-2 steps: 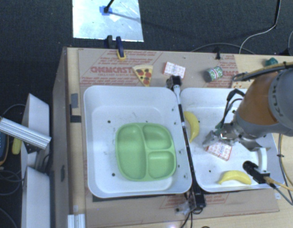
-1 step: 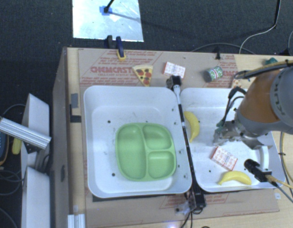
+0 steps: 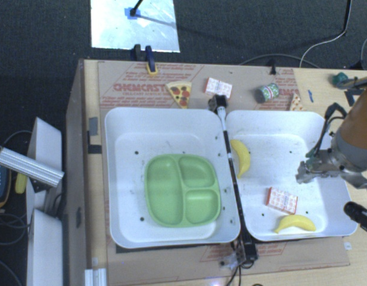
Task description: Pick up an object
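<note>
In the right bin (image 3: 273, 124) lie a yellow banana (image 3: 241, 156) against the left wall, a second yellow banana (image 3: 295, 223) near the front wall, and a small red-and-white box (image 3: 282, 200) between them. My gripper (image 3: 307, 173) hangs low over the right side of this bin, to the right of and a little above the box. Nothing shows between its tips. The left bin (image 3: 130, 130) holds a green divided plate (image 3: 183, 190).
On the bench behind the bins lie a toy pizza slice (image 3: 179, 93), a small white-and-red box (image 3: 218, 87), a green can (image 3: 268, 92) and a blue clamp (image 3: 150, 59). The grey arm with its orange band (image 3: 357, 130) enters from the right over the right bin's edge.
</note>
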Robot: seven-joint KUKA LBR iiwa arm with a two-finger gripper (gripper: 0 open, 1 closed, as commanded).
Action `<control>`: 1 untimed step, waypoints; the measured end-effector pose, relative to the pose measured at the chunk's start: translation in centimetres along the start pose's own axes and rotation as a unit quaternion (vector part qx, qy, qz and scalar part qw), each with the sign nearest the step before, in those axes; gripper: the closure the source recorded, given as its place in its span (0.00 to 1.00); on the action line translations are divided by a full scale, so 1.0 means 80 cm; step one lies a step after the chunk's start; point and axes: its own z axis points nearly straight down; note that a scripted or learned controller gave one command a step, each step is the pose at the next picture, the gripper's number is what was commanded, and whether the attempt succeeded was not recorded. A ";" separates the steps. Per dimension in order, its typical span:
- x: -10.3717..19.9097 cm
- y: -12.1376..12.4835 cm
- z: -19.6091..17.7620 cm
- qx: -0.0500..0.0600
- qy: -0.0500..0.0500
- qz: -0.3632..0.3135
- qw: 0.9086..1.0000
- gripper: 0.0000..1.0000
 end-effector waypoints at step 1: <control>0.001 0.000 0.000 0.001 0.000 0.000 1.000 0.00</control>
